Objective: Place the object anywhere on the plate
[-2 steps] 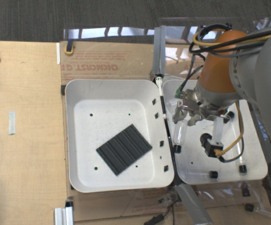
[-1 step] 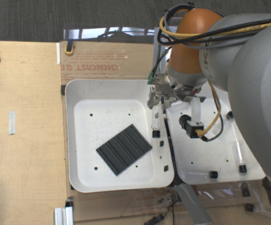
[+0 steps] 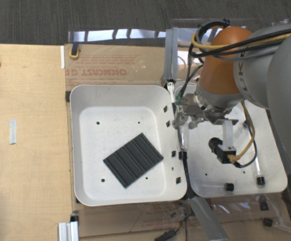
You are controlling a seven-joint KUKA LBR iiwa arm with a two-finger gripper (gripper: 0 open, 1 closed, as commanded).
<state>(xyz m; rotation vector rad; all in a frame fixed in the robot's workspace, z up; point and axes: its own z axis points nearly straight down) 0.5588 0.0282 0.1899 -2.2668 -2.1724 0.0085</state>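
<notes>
Dark grey and ribbed, one flat rectangular plastic slab lies in the left one of two shallow white bins, turned diagonal on its floor and touching no wall. Four small dark dots are in the white floor around this slab. To the right of the slab, the one grey robot arm with its orange band reaches over the second white bin. Its hand hangs just right of the slab, above the edge where the two bins meet, apart from the slab. I cannot tell if the hand is open or closed, and I see nothing held in it. Further right of the slab, two small black pieces lie by the front rim of the second bin.
</notes>
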